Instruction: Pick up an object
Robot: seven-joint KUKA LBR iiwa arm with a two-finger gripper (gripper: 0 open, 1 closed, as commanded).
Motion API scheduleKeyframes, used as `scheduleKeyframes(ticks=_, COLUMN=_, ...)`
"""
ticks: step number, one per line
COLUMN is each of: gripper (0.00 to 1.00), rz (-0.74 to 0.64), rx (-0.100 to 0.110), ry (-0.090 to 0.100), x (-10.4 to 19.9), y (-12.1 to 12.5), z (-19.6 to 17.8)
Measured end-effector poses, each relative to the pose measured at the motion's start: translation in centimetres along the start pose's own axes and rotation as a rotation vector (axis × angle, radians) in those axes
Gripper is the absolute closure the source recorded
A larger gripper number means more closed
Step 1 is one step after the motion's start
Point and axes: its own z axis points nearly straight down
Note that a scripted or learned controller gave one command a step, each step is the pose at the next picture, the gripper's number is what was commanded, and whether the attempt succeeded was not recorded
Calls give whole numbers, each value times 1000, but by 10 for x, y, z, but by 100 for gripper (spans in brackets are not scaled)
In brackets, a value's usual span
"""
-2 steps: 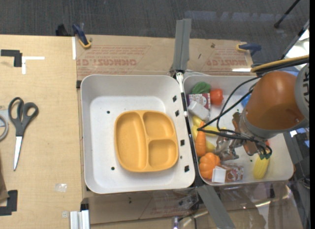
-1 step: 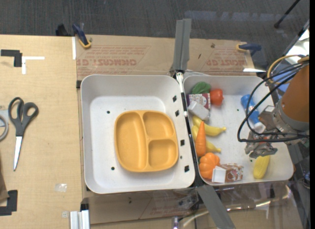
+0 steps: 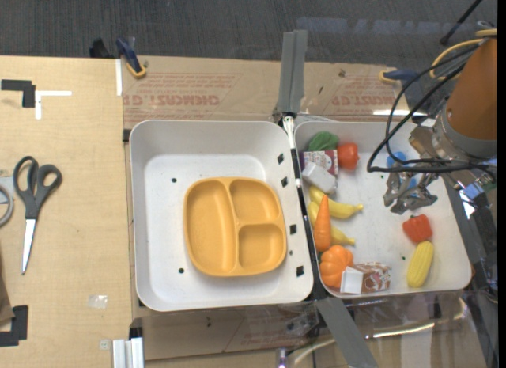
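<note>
The tool (image 3: 409, 194) hovers in the right bin (image 3: 379, 236), just above the red pepper (image 3: 417, 227); whether it's clenched, I can't tell. Looks like the approach step: next it must drop straight onto the pepper.

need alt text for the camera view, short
The gripper hangs over the right bin, just above a red pepper and a corn cob, with bananas, a carrot and other toy food alongside. The left bin holds a yellow divided plate; scissors lie on the bench.
</note>
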Motion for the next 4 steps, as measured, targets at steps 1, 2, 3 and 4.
scheduleKeyframes(ticks=1, gripper=100, rz=-62, rx=1, ry=-2, x=-31, y=-57, z=129)
scheduleKeyframes(ticks=2, gripper=100, rz=-311, rx=-5, ry=-1, x=41, y=-70, z=128)
scheduleKeyframes(ticks=3, gripper=0, rz=-311, rx=-1, ry=-1, x=41, y=-71, z=128)
scheduleKeyframes(ticks=4, gripper=0, rz=-180, rx=-3, ry=2, x=9, y=3, z=130)
